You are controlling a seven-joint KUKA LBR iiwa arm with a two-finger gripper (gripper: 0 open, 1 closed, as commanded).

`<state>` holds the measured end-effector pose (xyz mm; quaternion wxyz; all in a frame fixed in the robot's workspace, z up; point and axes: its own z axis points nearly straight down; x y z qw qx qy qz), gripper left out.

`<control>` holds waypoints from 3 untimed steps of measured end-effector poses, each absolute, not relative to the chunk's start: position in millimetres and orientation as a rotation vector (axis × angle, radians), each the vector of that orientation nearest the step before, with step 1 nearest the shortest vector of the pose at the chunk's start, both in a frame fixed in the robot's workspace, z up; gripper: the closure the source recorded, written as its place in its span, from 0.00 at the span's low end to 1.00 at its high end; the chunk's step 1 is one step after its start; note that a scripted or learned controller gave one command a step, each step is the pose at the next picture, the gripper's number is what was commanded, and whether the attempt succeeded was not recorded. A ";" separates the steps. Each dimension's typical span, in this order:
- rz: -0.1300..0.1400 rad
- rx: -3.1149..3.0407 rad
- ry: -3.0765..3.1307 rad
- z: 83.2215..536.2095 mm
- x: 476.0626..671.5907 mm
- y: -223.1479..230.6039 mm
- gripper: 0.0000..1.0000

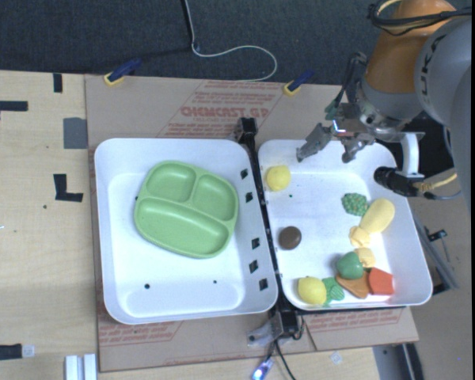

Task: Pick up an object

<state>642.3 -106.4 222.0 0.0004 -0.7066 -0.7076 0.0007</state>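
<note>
My gripper (331, 146) hangs open over the back edge of the right bin (332, 192), its two grey fingers (310, 146) spread apart with nothing between them. A small yellow ball (278, 177) lies just left of and below the gripper, near the divider. A brown round piece (290, 237) sits in the bin's middle left. Along the right side lie a green bumpy piece (353, 203) and a pale yellow squash shape (374, 220). At the front lie a yellow lemon (312, 290), a green pepper (350, 265) and an orange-red piece (379, 282).
The left bin (119, 291) holds a green compartment plate (186, 208). The arm's grey body and orange band (408, 22) rise at the upper right. A white cable (222, 54) loops over the dark surface behind the cardboard.
</note>
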 end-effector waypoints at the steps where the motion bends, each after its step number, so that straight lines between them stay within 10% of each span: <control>1: 0.002 -2.217 -2.224 231.8 642.5 -105.5 1.00; 3: -0.010 -2.221 -2.230 462.4 596.7 -36.9 1.00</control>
